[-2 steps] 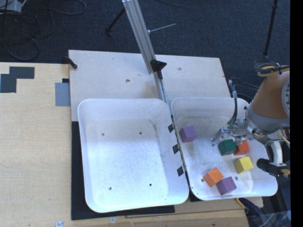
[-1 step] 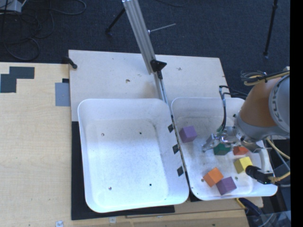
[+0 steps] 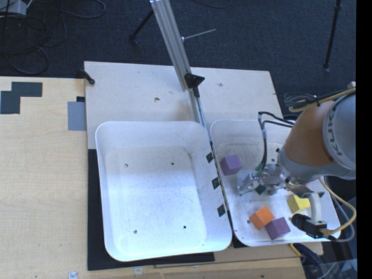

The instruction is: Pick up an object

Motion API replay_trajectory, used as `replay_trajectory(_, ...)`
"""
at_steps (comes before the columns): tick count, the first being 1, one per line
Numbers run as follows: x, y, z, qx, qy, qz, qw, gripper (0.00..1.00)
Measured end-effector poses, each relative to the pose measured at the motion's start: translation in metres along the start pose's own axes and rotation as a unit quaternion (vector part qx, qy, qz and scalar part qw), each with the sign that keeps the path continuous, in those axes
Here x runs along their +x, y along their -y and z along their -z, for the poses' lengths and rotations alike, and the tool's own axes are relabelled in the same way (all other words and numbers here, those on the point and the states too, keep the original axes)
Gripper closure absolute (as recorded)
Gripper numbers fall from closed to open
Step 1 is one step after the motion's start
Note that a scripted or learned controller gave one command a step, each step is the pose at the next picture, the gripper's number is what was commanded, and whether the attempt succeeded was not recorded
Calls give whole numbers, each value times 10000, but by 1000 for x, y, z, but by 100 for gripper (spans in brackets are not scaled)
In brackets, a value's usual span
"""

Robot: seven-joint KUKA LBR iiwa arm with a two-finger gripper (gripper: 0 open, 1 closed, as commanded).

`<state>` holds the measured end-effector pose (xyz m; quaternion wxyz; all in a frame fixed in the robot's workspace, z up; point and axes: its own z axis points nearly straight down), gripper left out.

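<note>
Purple block [image 3: 231,163] just beyond hand [image 3: 251,183], apart, in right bin [image 3: 244,131]

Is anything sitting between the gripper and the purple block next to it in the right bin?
Nothing visible does. The gripper hangs just beside the purple block, with bare floor of the right bin between them. The orange block lies nearer the camera, off that line.

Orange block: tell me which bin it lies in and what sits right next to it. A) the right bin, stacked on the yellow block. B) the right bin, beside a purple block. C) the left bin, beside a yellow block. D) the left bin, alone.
B: the orange block lies near the front of the right bin, with a purple block close beside it.
</note>
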<state>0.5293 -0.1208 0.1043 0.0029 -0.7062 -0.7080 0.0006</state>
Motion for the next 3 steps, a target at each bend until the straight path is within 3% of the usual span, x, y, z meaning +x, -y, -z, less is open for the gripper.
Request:
replay_trajectory(1, 22, -52, -13, -30, 19, 0, 10000, 0)
replay_trajectory(2, 21, -50, -3, -19, 18, -1, 10000, 100)
replay_trajectory(3, 99, -86, 91, -56, 3, 17, 10000, 100)
